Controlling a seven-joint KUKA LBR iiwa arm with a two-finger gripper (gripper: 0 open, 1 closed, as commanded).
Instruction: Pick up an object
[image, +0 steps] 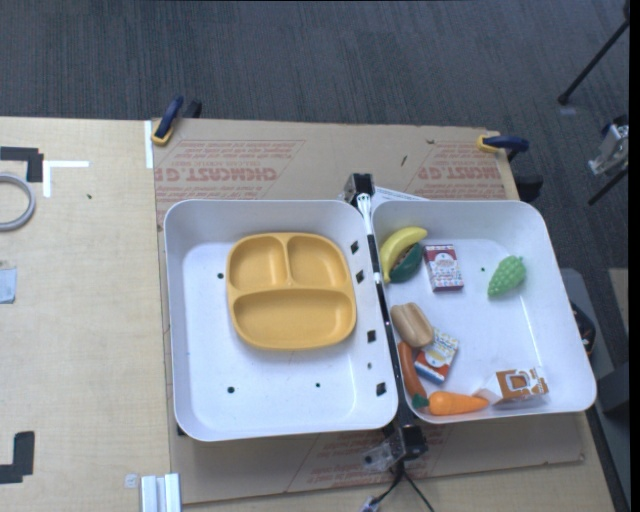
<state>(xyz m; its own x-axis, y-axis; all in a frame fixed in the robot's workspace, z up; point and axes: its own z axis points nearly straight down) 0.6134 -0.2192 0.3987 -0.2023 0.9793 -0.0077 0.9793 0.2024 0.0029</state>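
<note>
Honestly nothing's been picked yet: the banana (400, 243), red card box (443, 268), green toy (507, 276) and carrot (457, 403) all sit loose in the right bin (560, 300), yellow divided plate (291, 291) lies in the left bin (195, 330), and I can't tell the gripper's state.

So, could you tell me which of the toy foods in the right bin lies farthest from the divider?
The green bumpy fruit. It sits alone near the right wall, while the banana, bread roll and carrots lie closer to the divider.
</note>
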